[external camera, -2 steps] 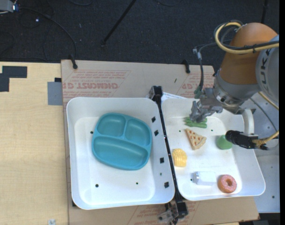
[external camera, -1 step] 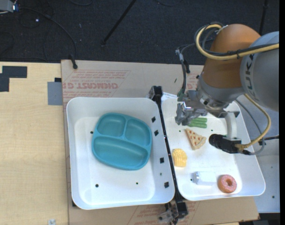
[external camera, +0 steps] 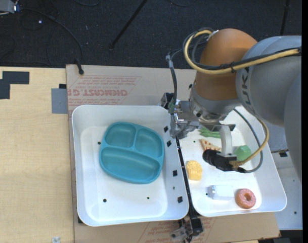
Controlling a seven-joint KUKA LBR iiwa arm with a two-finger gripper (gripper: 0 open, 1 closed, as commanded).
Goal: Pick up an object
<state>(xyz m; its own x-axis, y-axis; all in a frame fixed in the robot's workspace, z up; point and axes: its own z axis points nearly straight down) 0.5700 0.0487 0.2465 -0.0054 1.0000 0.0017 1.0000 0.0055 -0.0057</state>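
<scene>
My gripper (external camera: 180,129) hangs over the inner edge of the right bin (external camera: 275,196), close to the divider between the two bins. Just right of it lie a pizza slice (external camera: 209,145) and a green leafy piece (external camera: 211,133), partly hidden under the wrist. In the same bin a yellow corn cob (external camera: 194,170) lies below the gripper, a green block (external camera: 243,152) sits to the right, a pink donut (external camera: 245,198) rests near the front, and a small pale clear object (external camera: 217,192) lies beside it. Nothing is seen held.
The left bin (external camera: 88,201) holds a teal divided plate (external camera: 132,152). A cardboard sheet (external camera: 108,87) lies under both bins. The arm's large grey and orange body covers the back of the right bin.
</scene>
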